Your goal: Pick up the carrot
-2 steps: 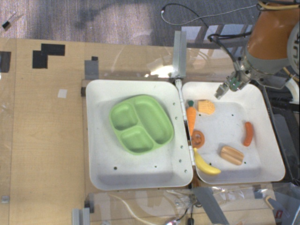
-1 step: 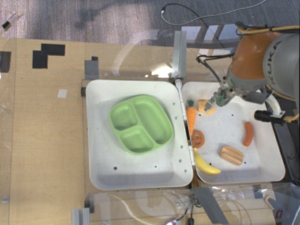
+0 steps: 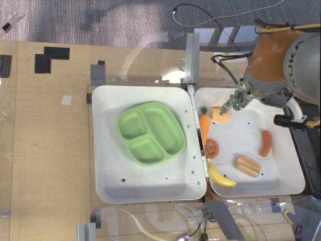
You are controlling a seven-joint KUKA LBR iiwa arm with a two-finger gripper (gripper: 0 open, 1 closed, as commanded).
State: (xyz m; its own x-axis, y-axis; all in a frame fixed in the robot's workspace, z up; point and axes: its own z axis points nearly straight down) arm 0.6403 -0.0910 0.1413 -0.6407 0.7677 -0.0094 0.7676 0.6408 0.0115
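The carrot [image 3: 204, 126], orange with a small green top, lies along the left wall of the right bin [image 3: 281, 185], its top toward the back. My gripper [image 3: 234, 104] hangs over the back of that bin, to the right of the carrot and a little behind it. It sits just above a yellow-orange wedge [image 3: 219, 115] that lies beside the carrot's top. Nothing shows in the gripper's hold.
A brown ring-shaped piece [image 3: 211, 148], a banana [image 3: 220, 177], a tan bread roll [image 3: 248, 166] and a red sausage [image 3: 266, 143] share the right bin. The left bin [image 3: 108, 174] holds a green divided plate [image 3: 150, 132]. A metal divider [image 3: 196, 134] separates the bins.
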